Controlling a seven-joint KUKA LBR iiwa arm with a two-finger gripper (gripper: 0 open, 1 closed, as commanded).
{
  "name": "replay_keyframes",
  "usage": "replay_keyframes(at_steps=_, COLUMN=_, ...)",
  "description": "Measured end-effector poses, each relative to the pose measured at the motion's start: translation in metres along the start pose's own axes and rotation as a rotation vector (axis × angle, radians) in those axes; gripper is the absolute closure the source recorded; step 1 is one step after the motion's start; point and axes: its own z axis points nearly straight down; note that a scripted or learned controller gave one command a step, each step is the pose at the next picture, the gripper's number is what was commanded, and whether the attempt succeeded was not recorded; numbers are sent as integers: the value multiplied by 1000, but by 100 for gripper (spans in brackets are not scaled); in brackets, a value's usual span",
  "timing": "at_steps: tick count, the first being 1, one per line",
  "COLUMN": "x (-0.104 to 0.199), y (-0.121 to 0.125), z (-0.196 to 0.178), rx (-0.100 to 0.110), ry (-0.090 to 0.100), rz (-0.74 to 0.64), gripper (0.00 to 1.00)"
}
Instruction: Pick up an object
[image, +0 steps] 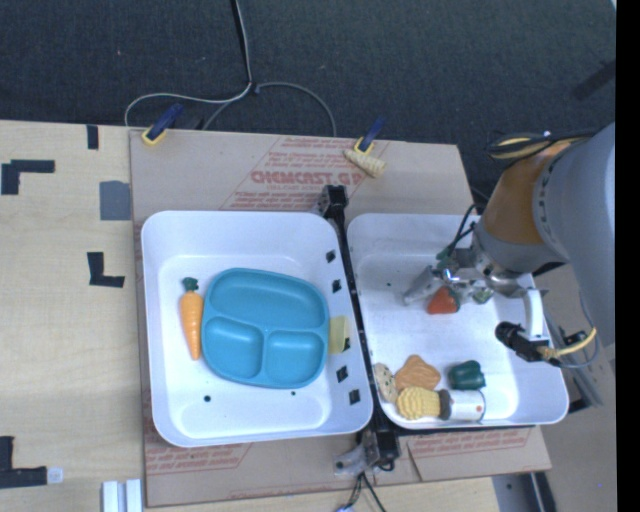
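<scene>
A: Start at the gripper (443, 290). What is it doing?

B: It sits low in the right bin (400, 250), toward the middle. A small red-orange piece (441, 302), perhaps a toy tomato or strawberry, lies right at its tip. One grey finger juts out to the left, but I cannot tell whether the fingers are apart or closed, or whether the piece is between them.

A: So no claim of a hold?

B: None. The piece touches the gripper or lies just under it; more than that is hidden by the wrist.

A: How would it handle?

B: My guess is that it is light, hollow plastic, rounded and smooth, so it may roll or squirt out sideways. I would take it across its widest part, fingers square to it and close to the bin floor.

A: What lies farther out?

B: Along the near wall of the same bin are a tan cookie-like piece (417, 373), a yellow ridged piece (420, 403), a dark green item (466, 376) and a white cylinder (468, 405), all well apart from the gripper. In the left bin (160, 240) a blue divided plate (264, 327) fills the middle, with a toy carrot (191, 318) just beside its left edge.

A: Any risk?

B: Mainly a slip, I think.
</scene>
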Motion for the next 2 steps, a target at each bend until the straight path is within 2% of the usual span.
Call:
replay_keyframes(at_steps=1, x=-1, y=1, z=-16, rx=-7, ry=-4, rz=0, gripper=100)
replay_keyframes(at_steps=2, x=112, y=30, z=-126, rx=-9, ry=5, rz=-10, gripper=100)
